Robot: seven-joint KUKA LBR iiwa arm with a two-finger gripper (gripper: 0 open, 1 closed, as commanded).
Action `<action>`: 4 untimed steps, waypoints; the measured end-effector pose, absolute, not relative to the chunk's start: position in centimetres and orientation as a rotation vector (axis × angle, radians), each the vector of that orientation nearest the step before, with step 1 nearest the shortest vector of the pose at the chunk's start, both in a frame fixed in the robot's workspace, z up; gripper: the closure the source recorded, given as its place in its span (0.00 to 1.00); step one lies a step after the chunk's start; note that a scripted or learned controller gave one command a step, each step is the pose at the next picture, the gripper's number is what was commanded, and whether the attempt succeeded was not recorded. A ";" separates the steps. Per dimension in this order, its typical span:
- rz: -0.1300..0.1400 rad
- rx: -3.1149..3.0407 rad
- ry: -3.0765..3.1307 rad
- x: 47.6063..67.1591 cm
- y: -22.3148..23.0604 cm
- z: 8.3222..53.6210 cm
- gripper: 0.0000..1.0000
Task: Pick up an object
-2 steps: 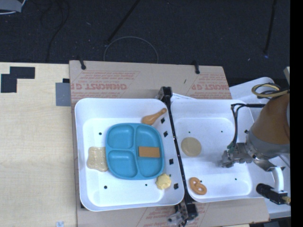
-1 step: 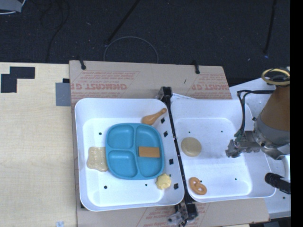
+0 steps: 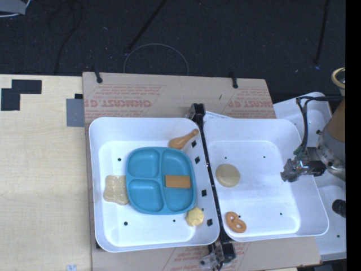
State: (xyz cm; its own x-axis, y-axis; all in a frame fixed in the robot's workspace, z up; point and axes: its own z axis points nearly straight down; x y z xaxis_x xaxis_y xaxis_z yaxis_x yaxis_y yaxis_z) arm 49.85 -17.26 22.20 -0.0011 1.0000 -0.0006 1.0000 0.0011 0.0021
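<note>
In the right bin (image 3: 282,134) lie a round beige disc (image 3: 228,175) near its left wall and an orange pretzel-shaped piece (image 3: 236,222) at its front. The left bin (image 3: 107,134) bears a blue sectioned plate (image 3: 148,179) with an orange block (image 3: 177,182) in one section. Around the plate lie a tan drumstick-like piece (image 3: 183,140), a pale yellowish slab (image 3: 115,189) and a small yellow lump (image 3: 195,216). My gripper (image 3: 292,171) hangs over the right bin's right side, well away from the disc, with nothing seen between its fingers.
A black divider (image 3: 207,179) runs between the two bins. Brown cardboard (image 3: 169,97) lies under them. The arm and its cables (image 3: 324,145) come in from the right, over the right bin's edge.
</note>
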 end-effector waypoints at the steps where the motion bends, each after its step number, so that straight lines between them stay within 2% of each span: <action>1: 0.003 2.218 2.220 49.9 -17.3 27.5 1.00; 3: -0.001 2.219 2.229 52.5 -7.8 25.6 1.00; 4: -0.002 2.219 2.229 53.2 -2.6 25.9 1.00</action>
State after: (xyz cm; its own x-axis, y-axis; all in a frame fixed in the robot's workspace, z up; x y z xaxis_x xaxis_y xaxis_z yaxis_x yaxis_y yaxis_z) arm 53.16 -2.61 25.94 -0.0045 1.0000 0.0015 1.0000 0.0045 -0.0029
